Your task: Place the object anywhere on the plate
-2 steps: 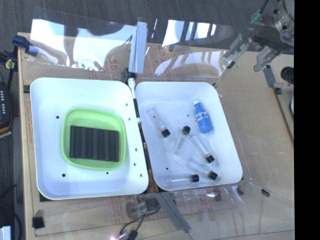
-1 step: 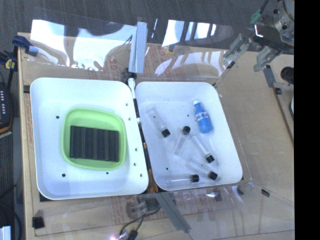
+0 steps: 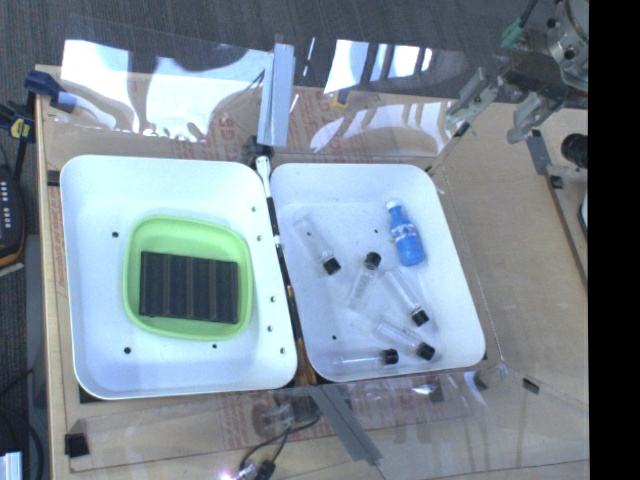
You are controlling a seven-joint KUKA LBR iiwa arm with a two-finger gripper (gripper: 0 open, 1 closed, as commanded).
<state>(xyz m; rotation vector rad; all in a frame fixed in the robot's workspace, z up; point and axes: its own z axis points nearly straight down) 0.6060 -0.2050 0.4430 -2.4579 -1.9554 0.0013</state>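
A lime-green plate [image 3: 138, 243] with a dark ribbed insert lies in the left white bin [image 3: 85, 298]. The right white bin [image 3: 455, 258] holds a blue vial [image 3: 405, 236] near its back right and several clear vials with black caps, such as one [image 3: 312, 246] at the left and one [image 3: 404, 301] lower right. My gripper [image 3: 487, 128] hangs high at the upper right, beyond the right bin's back corner. It is open, with nothing between its fingers, and stands well away from the vials and the plate.
A grey metal bar [image 3: 275, 93] stands upright behind the gap between the bins. Clear plastic sheeting [image 3: 180, 88] runs along the bench's back. Cables and clamps [image 3: 20, 128] sit at the left edge, and bare bench [image 3: 520, 268] lies right of the bins.
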